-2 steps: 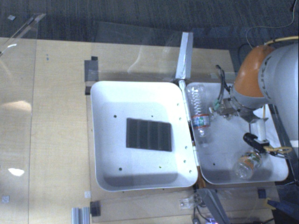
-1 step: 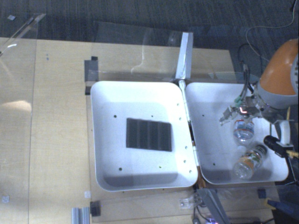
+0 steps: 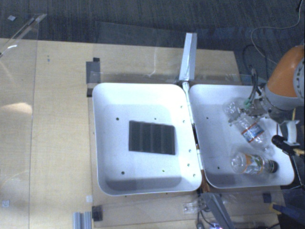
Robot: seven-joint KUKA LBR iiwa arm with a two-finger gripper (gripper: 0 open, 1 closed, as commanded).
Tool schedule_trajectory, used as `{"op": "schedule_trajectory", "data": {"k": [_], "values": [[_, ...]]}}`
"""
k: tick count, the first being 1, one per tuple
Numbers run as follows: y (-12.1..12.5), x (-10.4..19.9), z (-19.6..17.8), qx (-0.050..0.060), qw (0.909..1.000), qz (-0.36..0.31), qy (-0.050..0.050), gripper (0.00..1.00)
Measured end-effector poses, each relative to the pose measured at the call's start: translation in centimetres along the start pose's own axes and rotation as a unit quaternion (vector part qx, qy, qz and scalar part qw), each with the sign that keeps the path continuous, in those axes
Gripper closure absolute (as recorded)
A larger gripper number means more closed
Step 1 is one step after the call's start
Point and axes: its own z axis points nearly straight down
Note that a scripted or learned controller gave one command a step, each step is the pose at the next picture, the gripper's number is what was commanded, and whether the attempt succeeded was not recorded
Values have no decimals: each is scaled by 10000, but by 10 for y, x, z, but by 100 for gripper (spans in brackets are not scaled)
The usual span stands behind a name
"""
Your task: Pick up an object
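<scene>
Two clear plastic bottles in the right bin (image 3: 209, 128): a crumpled bottle (image 3: 249, 129) with blue-and-red label at centre, and a dark-capped bottle (image 3: 252, 164) lying flat at 5 o'clock near the front wall. Gripper (image 3: 259, 109) sits just at 1 o'clock of the crumpled one; finger state cannot be told. Left bin (image 3: 109, 104) holds a dark ribbed block (image 3: 152, 137), with open floor all round it.

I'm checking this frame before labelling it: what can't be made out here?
- Gripper, camera view: too small and mixed with clear plastic to read its state.
- Crumpled bottles in the right bin: transparent, count unclear.
- Arm: cut off by the right edge.
</scene>
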Motion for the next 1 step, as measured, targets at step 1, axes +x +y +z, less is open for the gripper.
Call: {"op": "schedule_trajectory", "data": {"k": [1], "values": [[14, -10, 7, -40, 9999, -164, -12, 0]]}}
